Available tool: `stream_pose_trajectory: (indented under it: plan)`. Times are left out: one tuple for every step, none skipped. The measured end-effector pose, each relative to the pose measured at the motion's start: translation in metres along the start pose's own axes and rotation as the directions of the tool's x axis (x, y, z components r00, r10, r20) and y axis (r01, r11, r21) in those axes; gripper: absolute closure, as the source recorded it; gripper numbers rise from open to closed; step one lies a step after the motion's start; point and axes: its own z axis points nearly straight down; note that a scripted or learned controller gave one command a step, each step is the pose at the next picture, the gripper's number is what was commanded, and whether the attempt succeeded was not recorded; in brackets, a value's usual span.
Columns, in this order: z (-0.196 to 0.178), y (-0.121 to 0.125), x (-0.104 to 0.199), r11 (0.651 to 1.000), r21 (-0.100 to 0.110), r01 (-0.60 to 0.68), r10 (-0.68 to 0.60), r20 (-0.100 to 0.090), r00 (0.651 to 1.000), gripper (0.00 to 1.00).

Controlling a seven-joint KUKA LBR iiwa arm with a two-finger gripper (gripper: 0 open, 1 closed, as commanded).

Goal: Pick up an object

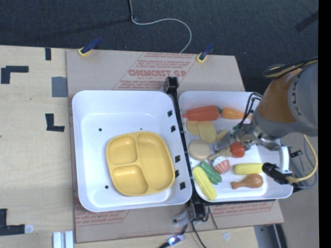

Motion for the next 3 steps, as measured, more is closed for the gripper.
stream_pose_trajectory:
  plan:
    - [-0.012, 0.0, 0.0, 1.0, 0.001, 0.0, 0.0, 0.0, 1.0, 1.0]
    - [-0.061, -0.003, 0.01, 1.0, 0.001, 0.0, 0.0, -0.003, 1.0, 1.0]
    - [-0.111, -0.012, 0.01, 1.0, 0.0, 0.0, 0.0, -0.002, 1.0, 1.0]
